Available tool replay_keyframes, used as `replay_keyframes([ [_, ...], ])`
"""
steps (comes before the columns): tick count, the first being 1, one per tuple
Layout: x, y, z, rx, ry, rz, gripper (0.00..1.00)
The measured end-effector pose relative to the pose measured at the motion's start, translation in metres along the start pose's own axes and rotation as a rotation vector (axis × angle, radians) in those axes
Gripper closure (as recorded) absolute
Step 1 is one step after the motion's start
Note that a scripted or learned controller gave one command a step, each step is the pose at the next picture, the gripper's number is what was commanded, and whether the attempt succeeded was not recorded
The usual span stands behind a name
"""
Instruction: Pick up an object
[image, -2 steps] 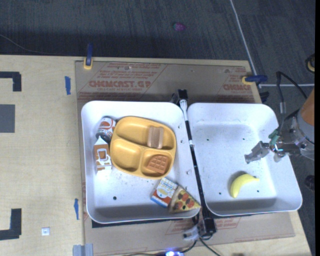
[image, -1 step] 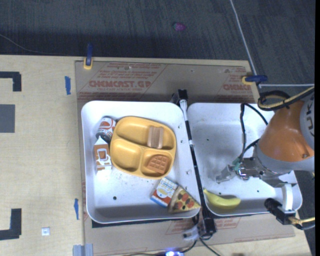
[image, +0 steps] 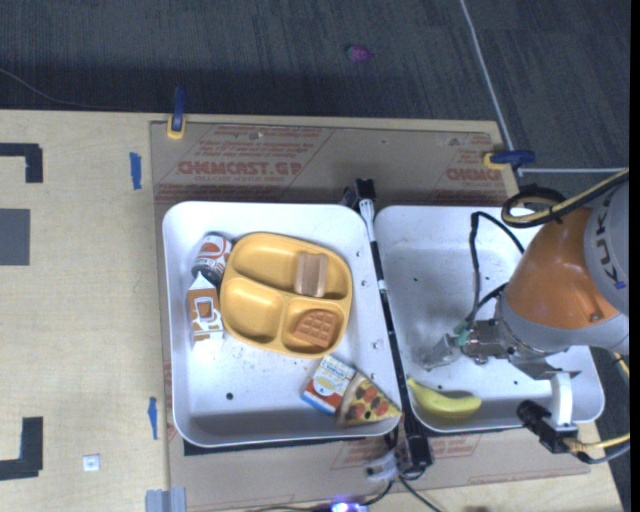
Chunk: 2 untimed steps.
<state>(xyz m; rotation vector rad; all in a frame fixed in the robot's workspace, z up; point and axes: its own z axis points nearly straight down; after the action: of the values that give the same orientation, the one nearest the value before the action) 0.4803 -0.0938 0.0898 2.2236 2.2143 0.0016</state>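
"CHEMCAST GP" printed on brown board (image: 240, 165).

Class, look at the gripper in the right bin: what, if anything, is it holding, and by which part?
Nothing is seen held. The gripper hangs over the right bin, above the banana and apart from it.

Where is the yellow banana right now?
The yellow banana lies in the right white bin, against its near edge, just below the gripper.
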Motion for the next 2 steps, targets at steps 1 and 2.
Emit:
replay_keyframes([
  [1,0.000,0.000,0.000,-0.002,0.000,-0.001,0.00],
  [2,0.031,0.001,-0.161,0.000,0.001,-0.005,0.00],
])
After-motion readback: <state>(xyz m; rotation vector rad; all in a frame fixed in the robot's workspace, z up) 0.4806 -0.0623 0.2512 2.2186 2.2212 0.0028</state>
